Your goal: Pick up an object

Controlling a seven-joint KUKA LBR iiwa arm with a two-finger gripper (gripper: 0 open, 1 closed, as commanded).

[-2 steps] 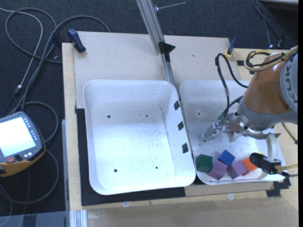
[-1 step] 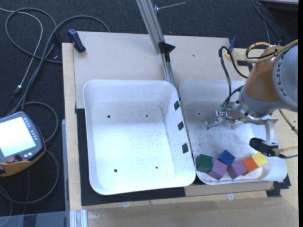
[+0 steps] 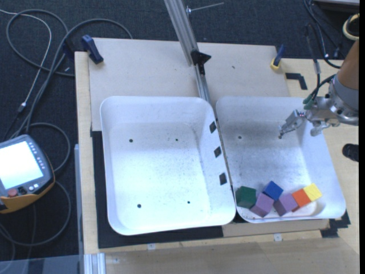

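White bins (image 3: 154,164) on tan bench (image 3: 142,67), dark carpet (image 3: 45,56) around; jaws' (image 3: 296,123) spread unclear.

blocks (image 3: 278,197) crowd the right bin's (image 3: 259,158) near rim (tightly packed); its middle lies open.

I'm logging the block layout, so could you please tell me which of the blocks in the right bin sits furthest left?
The green block: it is at the row's left end, beside the purple block, the only green one.

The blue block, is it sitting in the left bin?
No, the blue block lies in the right bin, near its front edge among the other coloured blocks.
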